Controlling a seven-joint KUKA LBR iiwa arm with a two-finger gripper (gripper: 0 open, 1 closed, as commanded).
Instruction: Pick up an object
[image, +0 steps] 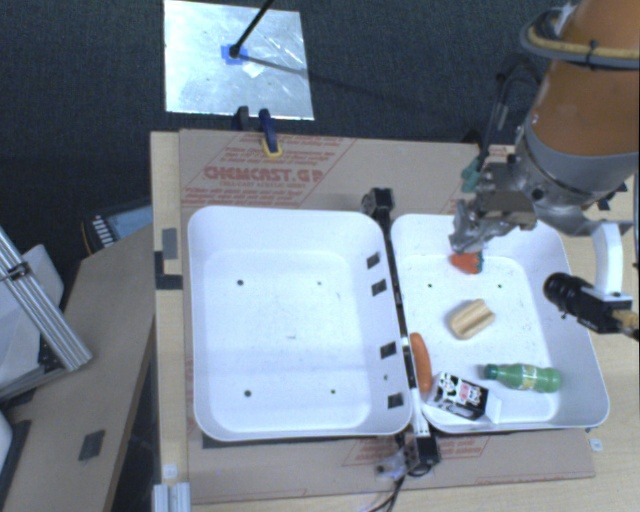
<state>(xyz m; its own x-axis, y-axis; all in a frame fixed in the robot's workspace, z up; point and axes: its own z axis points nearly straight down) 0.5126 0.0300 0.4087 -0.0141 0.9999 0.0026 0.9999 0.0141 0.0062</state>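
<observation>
Gripper poised over a small orange-red object near the right bin's back edge.

The left bin (275, 330) holds nothing the arm is working; in the right bin (575, 340), the gripper (468, 243) stands directly above the orange-red object (465, 262), touching or nearly so, with no sideways offset to close. Whether it is open or clamped cannot be told. A tan block (470, 318), carrot (421, 362), carton (462, 395) and green bottle (524, 376) lie toward the front edge.
</observation>
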